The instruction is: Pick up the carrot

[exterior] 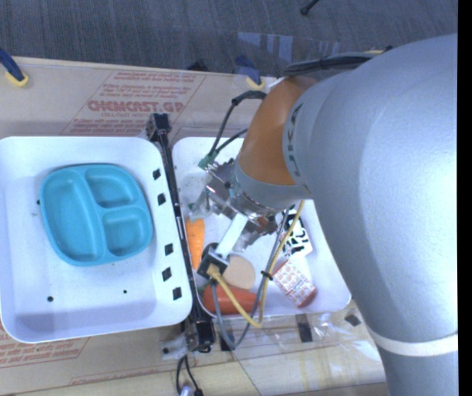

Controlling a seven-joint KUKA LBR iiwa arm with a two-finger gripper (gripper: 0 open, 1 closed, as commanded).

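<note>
1. Nearest me, at the front wall of the right bin (332, 297), I see a reddish-orange rounded thing (229, 302) lying against the wall.
2. Just behind it sits a round tan disc (242, 272), touching or nearly touching it. To the right of both lies a red-and-white packet (295, 285).
3. A little farther back, beside the packet, is a black-and-white printed thing (299, 239), partly under the arm.
4. The carrot (195, 239) lies in the right bin, lengthwise along its left wall, just left of the tan disc. Nothing lies on top of it.
5. The gripper (218, 195) hangs over the right bin just beyond the carrot's far end and slightly to its right. I cannot tell whether it is open or closed, and I see nothing held in it.
6. The grey arm (384, 205) with its orange band (273, 139) covers most of the right bin's far and right parts, so whatever lies there is hidden from me.
7. A black strip with clips (167, 205) runs between the two bins.
8. In the left bin (71, 304) a blue sectioned plate (96, 213) lies well apart from the carrot.
9. Farthest off, a brown sheet with red print (129, 97) covers the bench, with blue clamps (9, 64) at its back edge.
</note>
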